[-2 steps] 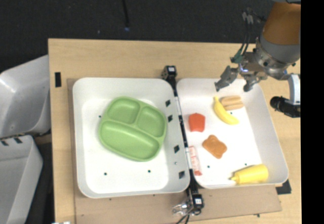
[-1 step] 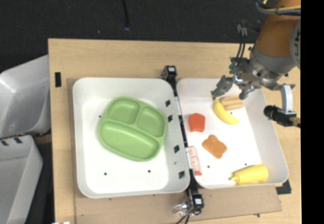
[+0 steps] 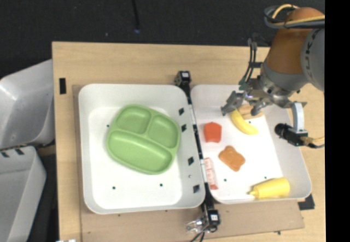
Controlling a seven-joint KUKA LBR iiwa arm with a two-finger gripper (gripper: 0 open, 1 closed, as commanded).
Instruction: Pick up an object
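The gripper (image 3: 244, 105) hangs over the right bin (image 3: 284, 172) near its upper edge, at about 12 o'clock of that bin's floor. Its two dark fingers (image 3: 231, 104) stand apart, with nothing clamped between them. The banana (image 3: 243, 123) lies just below them, at 6 o'clock from the fingertips, its upper end right beside them; whether they touch it cannot be told.

Open floor lies to the right of the banana, toward the bin's right wall at 3 o'clock, and down the middle of the bin. The red block (image 3: 213, 131) sits at 8 o'clock from the banana, near the divider between the bins. The orange piece (image 3: 232, 158) lies at 6 o'clock, well apart. The yellow bottle (image 3: 270, 188) lies on its side along the bottom edge at 5 o'clock.

The left bin (image 3: 93, 181) holds a green divided plate (image 3: 144, 139), with bare floor around it.
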